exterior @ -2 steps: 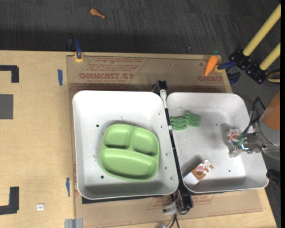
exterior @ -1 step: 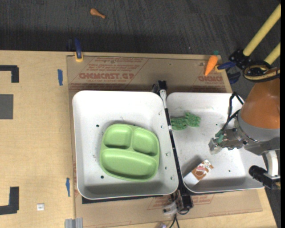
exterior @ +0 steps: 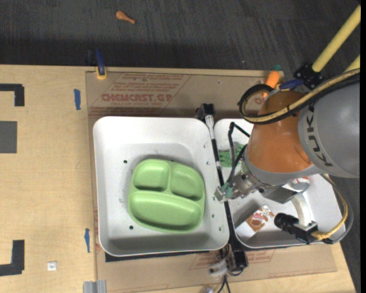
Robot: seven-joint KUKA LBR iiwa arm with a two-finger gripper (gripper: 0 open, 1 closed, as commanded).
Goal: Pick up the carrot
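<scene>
The arm (exterior: pixel 286 143) reaches in from the right and hangs low over the right bin (exterior: pixel 326 240). Its working end sits near the wall where this bin meets the left bin (exterior: pixel 108 171). The wrist hides the jaws, so I cannot tell whether they are wide, narrow or holding anything.

I cannot place the carrot with any certainty. The left bin holds a green plate (exterior: pixel 167 194) and nothing orange. In the part of the right bin the arm leaves open, there is a packet (exterior: pixel 260 220) and a scrap of green (exterior: pixel 229 157). The arm covers much of that bin, so the carrot may lie under it.

A small orange thing (exterior: pixel 124 17) lies on the dark floor beyond the table (exterior: pixel 46 189), well apart from both bins. It could be a carrot, but it is too small to say. Its long axis runs from upper left to lower right, with the thicker end at the left.

I judge the step to be the reach or descent, with no grasp shown. The next move calls for finding the carrot, turning the jaws across its long axis, and closing on its middle.
</scene>
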